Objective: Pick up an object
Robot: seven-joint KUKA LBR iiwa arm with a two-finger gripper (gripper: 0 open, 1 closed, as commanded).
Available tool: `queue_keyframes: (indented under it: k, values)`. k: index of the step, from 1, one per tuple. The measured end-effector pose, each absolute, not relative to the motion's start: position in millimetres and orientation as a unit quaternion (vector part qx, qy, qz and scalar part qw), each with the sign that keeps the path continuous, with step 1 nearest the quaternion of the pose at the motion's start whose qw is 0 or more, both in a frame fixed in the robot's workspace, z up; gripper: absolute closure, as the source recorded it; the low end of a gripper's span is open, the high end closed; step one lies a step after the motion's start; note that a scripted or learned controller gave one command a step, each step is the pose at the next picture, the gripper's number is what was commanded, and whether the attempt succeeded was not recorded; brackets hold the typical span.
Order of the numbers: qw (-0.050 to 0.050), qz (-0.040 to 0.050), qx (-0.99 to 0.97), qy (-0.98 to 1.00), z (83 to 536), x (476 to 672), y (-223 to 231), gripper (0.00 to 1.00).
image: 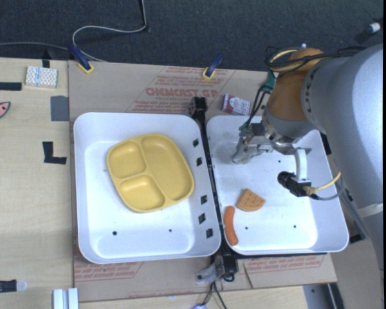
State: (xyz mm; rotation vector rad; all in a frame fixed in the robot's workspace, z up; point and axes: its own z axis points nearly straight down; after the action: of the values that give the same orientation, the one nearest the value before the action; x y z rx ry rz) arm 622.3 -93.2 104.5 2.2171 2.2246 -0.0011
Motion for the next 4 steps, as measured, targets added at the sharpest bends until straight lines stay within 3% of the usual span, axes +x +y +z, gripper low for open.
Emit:
queue_keyframes:
  k: [1, 2, 3, 4]
  values:
    - [0.000, -0.0004, 0.706, 0.708, 104.4, 622.3, -93.3, 0.00]
    - [-0.001, -0.0002, 0.706, 0.709, 113.6, 622.2, -92.3, 1.00]
    - [0.000, -0.0002, 0.706, 0.709, 113.5, 622.2, -92.3, 0.00]
    - [-0.002, 0.0001, 0.705, 0.709, 122.7, 622.1, -91.2, 1.00]
